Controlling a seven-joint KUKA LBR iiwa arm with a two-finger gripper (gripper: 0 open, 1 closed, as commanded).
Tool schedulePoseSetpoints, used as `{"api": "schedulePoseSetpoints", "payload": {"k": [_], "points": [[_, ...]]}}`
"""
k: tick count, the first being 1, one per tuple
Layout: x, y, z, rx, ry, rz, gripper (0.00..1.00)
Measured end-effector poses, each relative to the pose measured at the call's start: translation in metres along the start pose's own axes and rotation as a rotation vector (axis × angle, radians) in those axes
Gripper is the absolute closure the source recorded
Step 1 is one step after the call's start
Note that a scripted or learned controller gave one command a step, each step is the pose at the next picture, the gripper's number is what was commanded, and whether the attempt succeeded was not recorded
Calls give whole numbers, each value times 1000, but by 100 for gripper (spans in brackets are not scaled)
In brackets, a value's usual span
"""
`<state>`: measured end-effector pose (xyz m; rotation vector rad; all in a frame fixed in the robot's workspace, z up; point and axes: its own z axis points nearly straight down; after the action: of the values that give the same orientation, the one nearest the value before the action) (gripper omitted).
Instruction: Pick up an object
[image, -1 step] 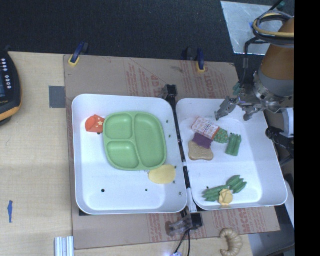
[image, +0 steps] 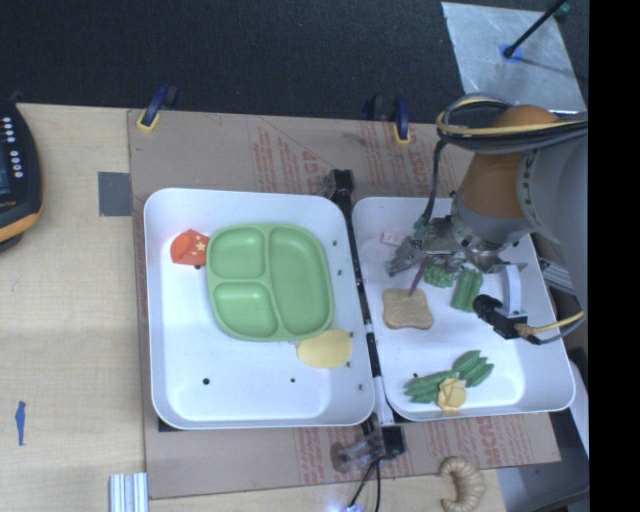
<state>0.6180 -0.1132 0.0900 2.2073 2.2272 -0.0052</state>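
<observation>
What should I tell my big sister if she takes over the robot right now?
Gripper: low in the right bin, just above the toast slice. Whether its fingers are open or shut is unclear, and nothing shows between them.
Right bin: toast slice, green cylinder under the wrist, green bean pods with a small yellow piece.
Left bin: green divided plate, red piece at its left, yellow piece at its lower right.
Done: nothing lifted yet.
Left: grab one object, probably the toast, and raise it.

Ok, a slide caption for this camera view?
Pincer poised over the toast slice in the right bin.
</observation>
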Motion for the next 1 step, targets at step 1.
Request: {"api": "schedulePoseSetpoints", "payload": {"k": [1], "points": [[-81,37,-7,-9,3,7,0]]}}
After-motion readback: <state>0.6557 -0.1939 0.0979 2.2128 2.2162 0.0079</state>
